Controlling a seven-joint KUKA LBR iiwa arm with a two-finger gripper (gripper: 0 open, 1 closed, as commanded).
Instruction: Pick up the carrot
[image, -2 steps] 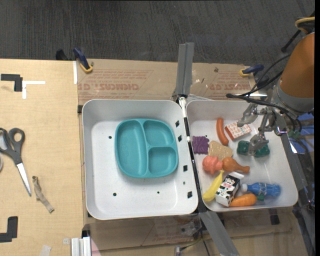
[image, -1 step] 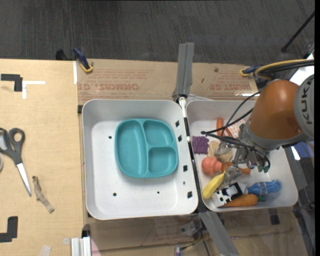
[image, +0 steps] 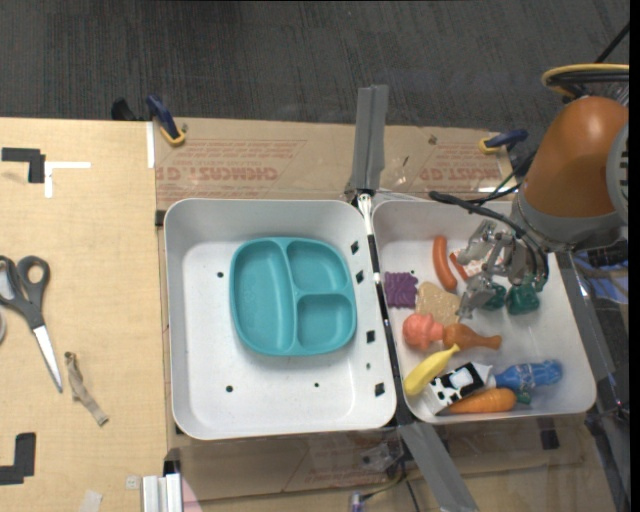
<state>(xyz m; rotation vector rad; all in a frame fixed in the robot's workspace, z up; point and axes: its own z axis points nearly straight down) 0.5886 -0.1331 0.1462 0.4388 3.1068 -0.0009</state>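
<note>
The carrot (image: 484, 402) lies untouched on its side at the near edge of the right bin (image: 572, 330), so your pick has not yet happened. Going from large to small: the grey arm with its orange band (image: 572, 160) reaches in from the right over the far half of that bin, and the left bin (image: 190, 300) holds a teal divided plate (image: 294, 296). The gripper (image: 488, 272) hangs above the middle of the clutter, well apart from the carrot, with nothing visibly caught in it; you cannot tell from this view whether it is open or closed. Around the carrot sit a blue toy (image: 530, 376) just beside its right end, a black-and-white toy (image: 460, 380) touching it, and a banana (image: 430, 368) near its left end. Further back lie a chicken drumstick (image: 470, 338), a purple grape bunch (image: 401, 289) and a red sausage (image: 441, 260). Everything remains: travelling toward you, descending, closing, lifting.
</note>
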